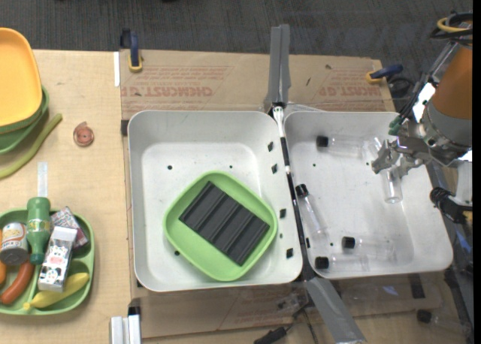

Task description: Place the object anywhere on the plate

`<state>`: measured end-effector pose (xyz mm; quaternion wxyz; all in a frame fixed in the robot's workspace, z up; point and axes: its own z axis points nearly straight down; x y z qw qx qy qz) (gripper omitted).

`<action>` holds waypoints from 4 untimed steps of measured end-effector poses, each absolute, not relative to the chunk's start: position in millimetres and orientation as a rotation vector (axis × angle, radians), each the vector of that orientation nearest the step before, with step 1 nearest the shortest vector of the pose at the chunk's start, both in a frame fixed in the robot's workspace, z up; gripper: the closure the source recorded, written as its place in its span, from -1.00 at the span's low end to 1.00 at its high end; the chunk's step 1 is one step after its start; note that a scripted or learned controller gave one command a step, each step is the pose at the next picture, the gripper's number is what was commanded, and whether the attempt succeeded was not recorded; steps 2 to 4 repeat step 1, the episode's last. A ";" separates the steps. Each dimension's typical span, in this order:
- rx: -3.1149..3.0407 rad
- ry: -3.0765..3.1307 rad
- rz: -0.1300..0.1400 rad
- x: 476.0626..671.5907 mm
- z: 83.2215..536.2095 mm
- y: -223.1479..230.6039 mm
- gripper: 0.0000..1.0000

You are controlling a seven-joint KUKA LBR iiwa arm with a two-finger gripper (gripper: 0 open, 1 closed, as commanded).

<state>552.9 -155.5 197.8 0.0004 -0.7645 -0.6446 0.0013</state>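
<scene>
Your tool [392, 161] hovered near the right bin's [421, 260] far right edge; I could not tell its state. A clear tube [392, 187] hung just beneath. The green plate [180, 248] in the left bin [150, 155] still awaited it.

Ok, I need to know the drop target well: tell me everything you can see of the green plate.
The green plate is a rounded square, plastic by its look, with a raised lime rim. A dark grey ribbed rectangular slab lies on it, covering most of its middle. The plate lies flat, turned at an angle, in the left bin, toward the front and right of the floor. Nothing else touches it.
</scene>
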 end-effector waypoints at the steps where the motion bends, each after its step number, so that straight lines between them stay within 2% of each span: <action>1: -2.401 -2.025 0.004 553.0 197.9 -155.6 -1.00; 4: -2.401 -2.025 0.004 553.0 197.9 -155.6 -1.00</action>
